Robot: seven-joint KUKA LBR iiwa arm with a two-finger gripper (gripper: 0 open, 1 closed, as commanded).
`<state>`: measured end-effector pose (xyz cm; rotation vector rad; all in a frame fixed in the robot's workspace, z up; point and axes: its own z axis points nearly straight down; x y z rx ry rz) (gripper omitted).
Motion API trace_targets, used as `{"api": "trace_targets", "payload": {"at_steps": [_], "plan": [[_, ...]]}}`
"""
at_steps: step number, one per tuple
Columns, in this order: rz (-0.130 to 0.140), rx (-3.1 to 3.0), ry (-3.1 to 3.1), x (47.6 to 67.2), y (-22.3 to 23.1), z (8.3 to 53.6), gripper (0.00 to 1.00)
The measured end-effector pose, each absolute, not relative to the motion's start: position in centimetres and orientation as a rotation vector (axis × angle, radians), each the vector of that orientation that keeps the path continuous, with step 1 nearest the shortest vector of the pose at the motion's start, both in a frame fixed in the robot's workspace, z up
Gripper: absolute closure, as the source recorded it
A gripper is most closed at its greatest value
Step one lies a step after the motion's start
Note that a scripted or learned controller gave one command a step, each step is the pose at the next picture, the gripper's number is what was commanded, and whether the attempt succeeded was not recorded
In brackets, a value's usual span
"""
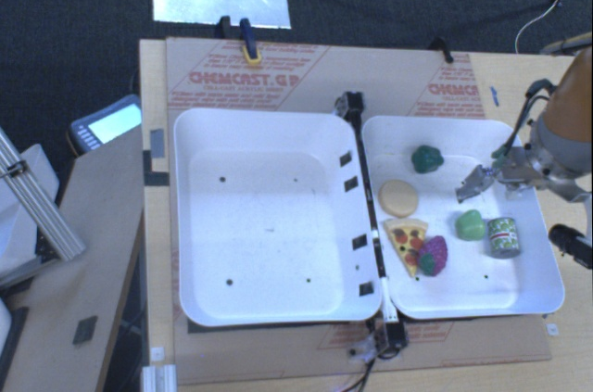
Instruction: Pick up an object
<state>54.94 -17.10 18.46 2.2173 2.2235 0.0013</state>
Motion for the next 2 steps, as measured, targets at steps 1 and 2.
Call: {"api": "trace_targets", "payload": {"at_steps": [1, 2], "plan": [[0.013, 2.203, 2.219, 61.25, -17.04, 28.12, 0.0], [0.006, 2.206, 2.227, 60.96, -17.06, 28.63, 1.0]]}}
